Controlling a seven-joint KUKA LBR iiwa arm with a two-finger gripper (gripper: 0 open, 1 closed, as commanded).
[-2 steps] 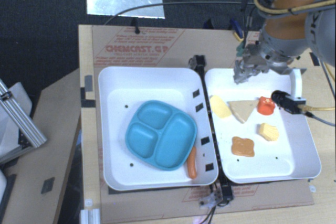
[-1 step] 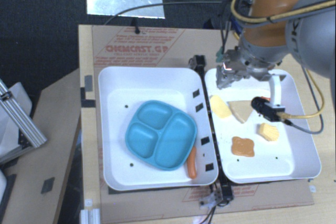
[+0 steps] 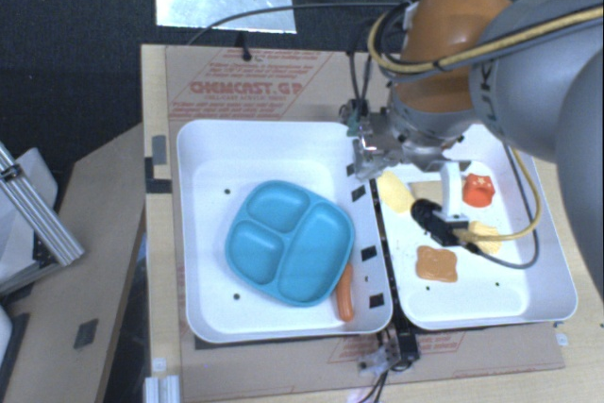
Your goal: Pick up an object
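My gripper hangs below the grey wrist with its orange band, over the divider between the two bins at their far end. Just to its right in the right bin lies a pale yellow rounded piece. Farther right sits a red toy. An orange-brown toast-like slab lies in the middle of that bin, and a small pale yellow piece lies to the toast's upper right. Nothing shows between the gripper's fingers.
The left bin holds a blue divided plate and a thin orange sausage-shaped toy along its right wall. A printed cardboard sheet lies behind the bins. A yellow cable loops over the right bin.
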